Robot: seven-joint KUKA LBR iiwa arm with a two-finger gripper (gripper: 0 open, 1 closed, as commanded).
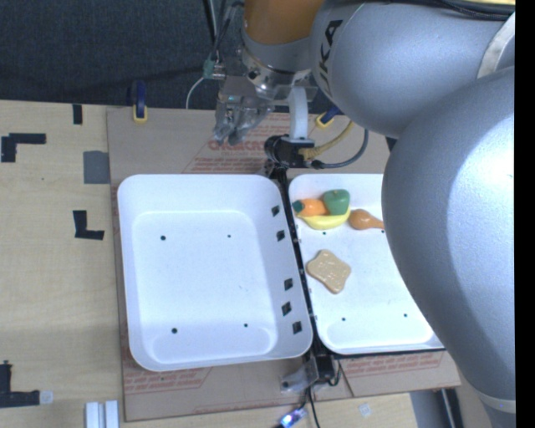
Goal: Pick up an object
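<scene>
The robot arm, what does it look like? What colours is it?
The arm is big, round and smooth, shiny grey, with an orange band near its wrist. There are dark letters on the grey part beside the band. Thin cables run beside its small metal pincer.

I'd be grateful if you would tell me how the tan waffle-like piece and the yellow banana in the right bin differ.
The tan waffle-like piece is flat and squarish; the yellow banana is a curved crescent. The tan waffle-like piece lies alone mid-bin, while the yellow banana sits nearer the bin's far end, crowded against a green item and an orange one. Both rest on the floor of the right bin.
</scene>
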